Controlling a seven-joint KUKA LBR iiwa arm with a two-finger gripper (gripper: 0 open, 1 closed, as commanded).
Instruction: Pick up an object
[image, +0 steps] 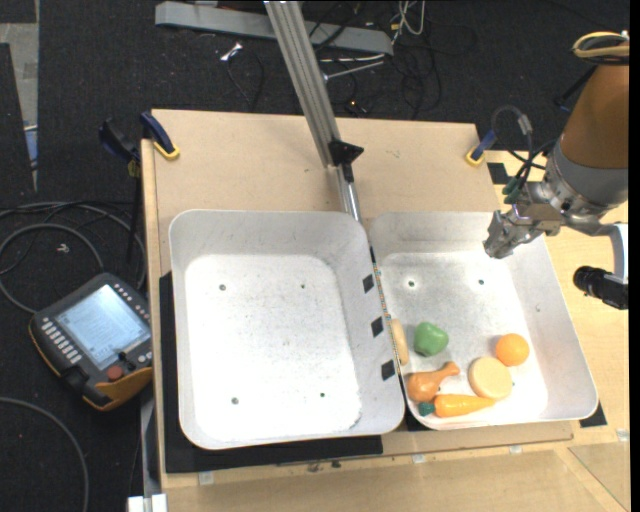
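Lying in the near corner of the right bin (560, 330) is a small cluster of toy food: a green pepper (431, 338), with a drumstick (432, 381) just below it, a carrot (463, 405) beneath that along the bin's near wall, and a pale round slice (490, 378) with an orange (512, 349) to the pepper's right. Well beyond the pepper, toward the far right rim, the gripper (499, 243) hangs over bare bin floor with nothing in it; whether it is apart or together cannot be told. Left of the pepper, past the bins' shared edge, sits the left bin (200, 300).

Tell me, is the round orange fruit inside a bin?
In: the round orange fruit lies inside the right white bin, beside other toy food.
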